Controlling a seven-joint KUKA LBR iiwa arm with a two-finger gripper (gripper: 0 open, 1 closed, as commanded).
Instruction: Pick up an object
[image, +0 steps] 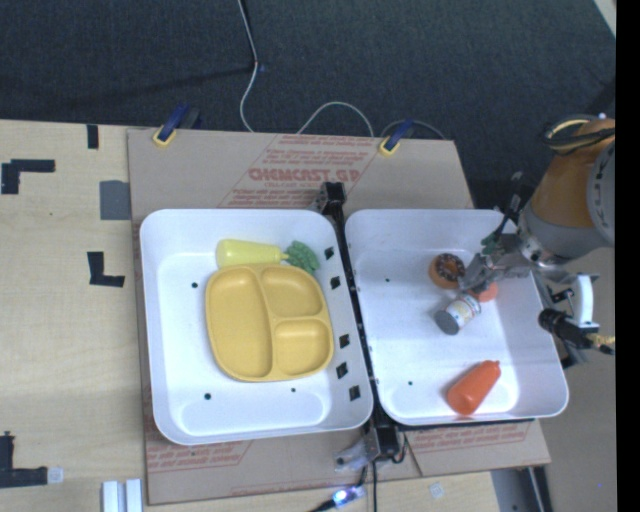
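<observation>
In the camera view we see two white bins side by side on a cardboard sheet. The left bin holds a yellow plate with three compartments, lying flat near the middle. Just behind it, at the far side, lies a yellow corn with green leaves at its right end; the corn touches the far edge of the plate.

In the right bin we see a small round brown thing in the far part. Near it, a little nearer to us, lies a grey cylinder, tilted. An orange bottle lies at the near right corner, well apart from the cylinder.

The arm comes in from the right. The gripper is low over the right bin, between the brown thing and the cylinder, just beside both. We cannot tell how it stands, because this part is dark and small
</observation>
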